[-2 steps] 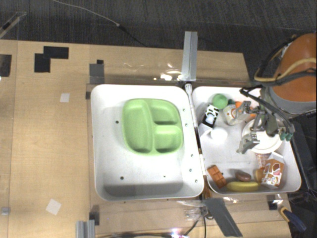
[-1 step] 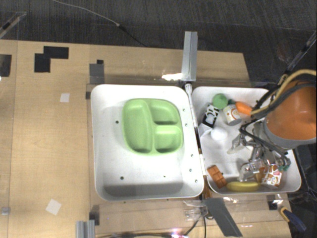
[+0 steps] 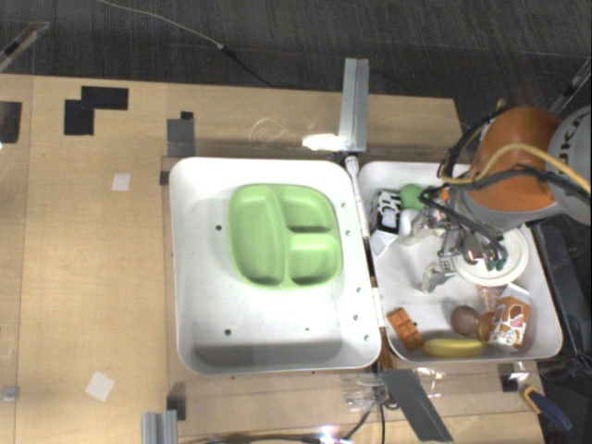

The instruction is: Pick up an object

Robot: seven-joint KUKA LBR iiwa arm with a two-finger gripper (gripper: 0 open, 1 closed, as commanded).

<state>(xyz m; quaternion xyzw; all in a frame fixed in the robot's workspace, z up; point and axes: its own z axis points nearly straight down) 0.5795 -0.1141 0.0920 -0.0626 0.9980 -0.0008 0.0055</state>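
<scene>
Far to the gripper's left, the left bin (image 3: 194, 331) holds a green divided plate (image 3: 282, 234), lying flat in the bin's upper middle, well apart from anything the arm could reach at this moment. Between the two bins runs a grey metal rail (image 3: 356, 100) that rises past their top edge. Just left of the gripper, in the right bin (image 3: 407, 257), a black-and-white carton (image 3: 386, 213) leans against the bin's left wall, and a green round object (image 3: 411, 195) sits touching it on its right side, up and left of the fingertips. The gripper (image 3: 442, 271) hangs over the middle of the right bin, its fingers pointing down at bare white floor; whether they are apart or together cannot be told, as the wrist and cables crowd them, and nothing shows between them. Below and left of the gripper, near the bin's lower edge, lies an orange-brown block (image 3: 404, 326). Below it, a yellow banana (image 3: 453, 346) lies along the bottom wall, with a brown rounded object (image 3: 465, 319) just above it. Right of the gripper a white round lid or dish (image 3: 499, 259) sits partly under the wrist, and below that a cup with a red and white wrapper (image 3: 504, 317) is tilted beside the brown object. The arm (image 3: 513, 169) with its orange band comes in from the upper right.
</scene>
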